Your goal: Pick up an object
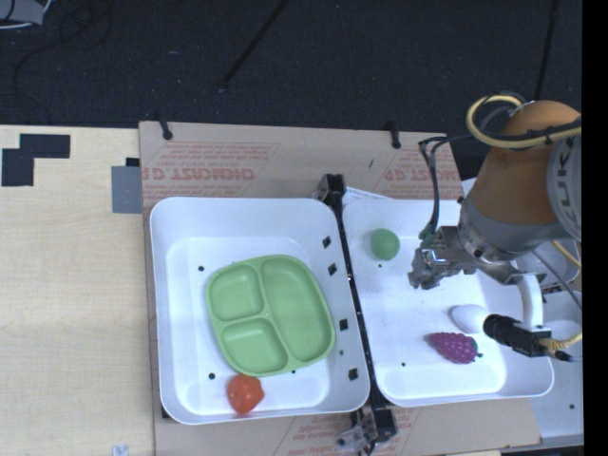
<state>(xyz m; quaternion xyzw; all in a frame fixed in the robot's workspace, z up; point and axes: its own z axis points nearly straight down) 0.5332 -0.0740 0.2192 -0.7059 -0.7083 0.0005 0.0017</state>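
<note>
Pale wood-grain bench top point(66, 293) with black and grey patches; brown printed cardboard sheet point(275, 164); dark floor point(285, 46), possibly carpet, crossed by loose cables point(256, 36).

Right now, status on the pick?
Gripper low over the right bin, nothing seen held. Green ball just left of it; purple grapes and white object nearer the front. Path unobstructed.

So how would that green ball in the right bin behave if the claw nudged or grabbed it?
The green ball looks round and smooth, so it would probably roll across the flat right bin floor when nudged. It sits apart from the claw, and its curved sides could slip from a loose pinch.
</note>
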